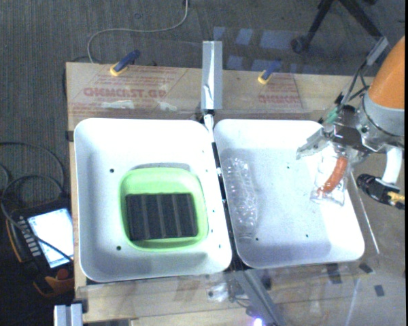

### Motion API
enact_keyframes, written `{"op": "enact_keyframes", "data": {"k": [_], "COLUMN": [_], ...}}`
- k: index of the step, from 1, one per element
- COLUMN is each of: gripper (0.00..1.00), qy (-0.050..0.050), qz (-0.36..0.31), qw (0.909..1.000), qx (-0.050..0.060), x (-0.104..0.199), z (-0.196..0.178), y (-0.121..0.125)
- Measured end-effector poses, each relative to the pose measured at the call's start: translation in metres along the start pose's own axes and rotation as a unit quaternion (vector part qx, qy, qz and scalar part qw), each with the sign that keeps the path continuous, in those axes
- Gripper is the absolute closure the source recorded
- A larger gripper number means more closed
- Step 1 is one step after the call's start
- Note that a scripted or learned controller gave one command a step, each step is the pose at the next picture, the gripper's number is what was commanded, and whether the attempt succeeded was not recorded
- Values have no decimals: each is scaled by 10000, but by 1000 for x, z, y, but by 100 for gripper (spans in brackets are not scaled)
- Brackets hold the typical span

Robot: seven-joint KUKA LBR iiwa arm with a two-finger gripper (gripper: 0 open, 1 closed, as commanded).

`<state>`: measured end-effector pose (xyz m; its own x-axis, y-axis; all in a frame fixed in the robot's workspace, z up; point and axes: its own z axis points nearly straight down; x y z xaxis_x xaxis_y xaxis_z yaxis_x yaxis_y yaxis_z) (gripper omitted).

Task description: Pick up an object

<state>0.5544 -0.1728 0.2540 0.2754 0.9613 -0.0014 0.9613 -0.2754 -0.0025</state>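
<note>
A clear packet with an orange stick-shaped item point(332, 177) lies in the right bin point(292, 250), close to its right wall. My gripper point(328, 153) hangs just above the packet's upper end. Its fingers stand spread apart, and the left finger point(308, 146) juts out toward the bin's middle. The packet's top edge sits right under the gripper, and I see no finger closed on it. A crumpled clear plastic bottle point(239, 194) lies along the left side of the same bin.
The left bin point(95, 148) holds a green tub with a dark slatted insert point(162, 214). A metal post point(211, 77) rises behind the gap between the bins. Cables and a tablet lie on the floor at left.
</note>
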Motion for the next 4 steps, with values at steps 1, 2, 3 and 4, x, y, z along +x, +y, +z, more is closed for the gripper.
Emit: {"op": "enact_keyframes", "data": {"k": [1,2,3,4], "gripper": [100,100,100,100], "qy": [-5,6,2,-12], "qz": [205,402,360,305], "qw": [9998,9992,9994,9995], "qx": [9,6,-5,-1], "x": [13,29,14,6], "z": [33,39,161,89], "y": [-21,-24,16,69]}}
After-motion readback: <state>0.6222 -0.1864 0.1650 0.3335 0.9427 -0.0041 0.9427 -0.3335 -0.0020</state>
